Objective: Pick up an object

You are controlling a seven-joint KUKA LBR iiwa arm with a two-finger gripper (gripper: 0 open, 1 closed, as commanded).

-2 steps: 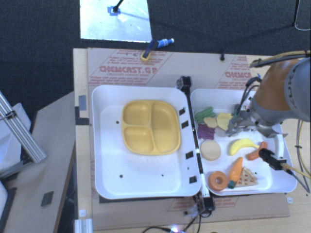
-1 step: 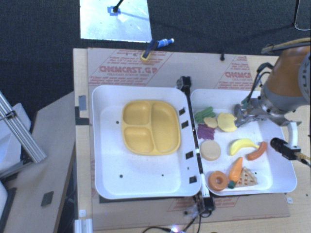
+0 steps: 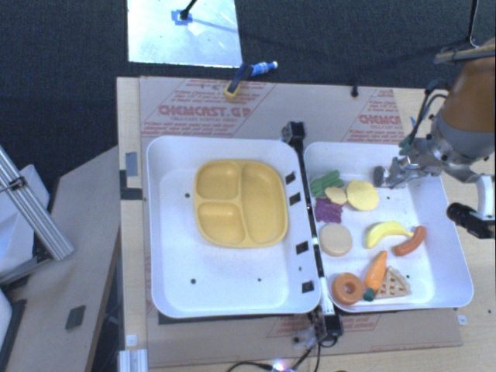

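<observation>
As arm (image 3: 465,107) reaches from right | claw (image 3: 391,174) low over right bin (image 3: 457,285) | grip state unclear

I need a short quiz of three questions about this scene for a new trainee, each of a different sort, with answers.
1. True or false: the yellow tray lies in the left bin.
2. Which lies nearest the banana? A) donut B) sausage C) green beans
3. Fill in: the carrot lies between the donut and the ____.

Key:
1. True.
2. B.
3. Waffle.
</observation>
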